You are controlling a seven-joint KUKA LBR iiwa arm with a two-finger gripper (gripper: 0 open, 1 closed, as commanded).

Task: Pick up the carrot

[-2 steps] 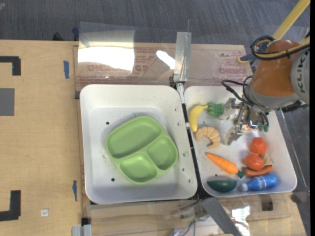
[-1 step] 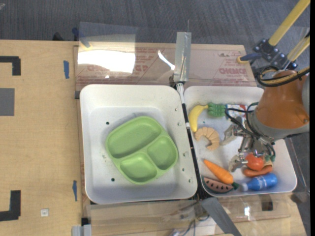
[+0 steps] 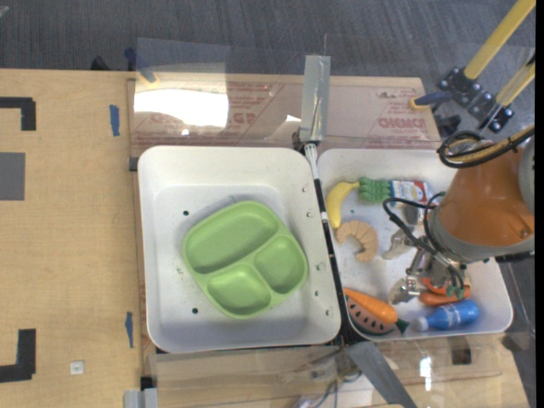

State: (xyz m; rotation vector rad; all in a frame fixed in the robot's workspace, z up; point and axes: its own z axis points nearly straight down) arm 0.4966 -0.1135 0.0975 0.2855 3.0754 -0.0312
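Orange carrot [image 3: 371, 303] lies at the right bin's [image 3: 501, 306] front-left, touching a watermelon slice [image 3: 367, 321]. End effector [image 3: 425, 280] sits low to its right, over another orange piece [image 3: 444, 294]; grip state unreadable. Risk: closing on the wrong orange item, or dragging the bottle [image 3: 450, 317].

Gripper [image 3: 422, 284] low in right bin [image 3: 501, 300], fingers hidden in clutter. Carrot [image 3: 371, 304] just off its left side, on a watermelon slice [image 3: 367, 321]. Blue bottle [image 3: 449, 316] just below it. Croissant [image 3: 360, 238], banana [image 3: 338, 201] further up-left. Green tray [image 3: 245, 257] in left bin [image 3: 161, 228].
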